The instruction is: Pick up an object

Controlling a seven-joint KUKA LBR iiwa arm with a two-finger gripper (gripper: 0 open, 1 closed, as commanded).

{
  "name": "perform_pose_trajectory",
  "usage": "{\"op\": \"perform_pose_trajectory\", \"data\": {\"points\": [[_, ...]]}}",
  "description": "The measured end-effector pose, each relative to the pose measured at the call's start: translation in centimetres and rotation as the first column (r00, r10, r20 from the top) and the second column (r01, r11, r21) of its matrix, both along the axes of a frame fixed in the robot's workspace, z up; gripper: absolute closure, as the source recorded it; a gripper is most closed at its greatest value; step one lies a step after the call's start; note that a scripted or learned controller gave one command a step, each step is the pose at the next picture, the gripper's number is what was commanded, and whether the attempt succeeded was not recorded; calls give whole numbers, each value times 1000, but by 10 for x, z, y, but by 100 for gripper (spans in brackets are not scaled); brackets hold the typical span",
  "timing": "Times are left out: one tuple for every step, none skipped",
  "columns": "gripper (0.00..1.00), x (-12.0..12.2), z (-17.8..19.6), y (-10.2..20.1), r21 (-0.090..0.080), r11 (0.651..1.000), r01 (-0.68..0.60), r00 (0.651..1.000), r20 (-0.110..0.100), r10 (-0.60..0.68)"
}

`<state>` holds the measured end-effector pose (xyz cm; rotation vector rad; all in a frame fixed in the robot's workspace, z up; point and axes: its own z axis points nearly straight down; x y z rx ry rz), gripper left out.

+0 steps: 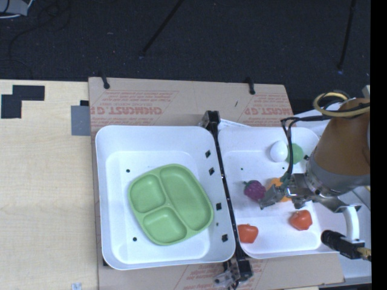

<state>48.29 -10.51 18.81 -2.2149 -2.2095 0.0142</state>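
Purple object — beside hand

A divided plate lies in the left bin — several small objects scattered in the right bin.

Right bin crowded: purple object, white ball, two red items ring the gripper. Left bin: green divided plate takes the centre, open floor along the walls.
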Motion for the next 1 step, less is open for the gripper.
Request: {"op": "perform_pose_trajectory", "data": {"points": [[0,3,5,0,-1,1000,-2,1000,11,2]]}}
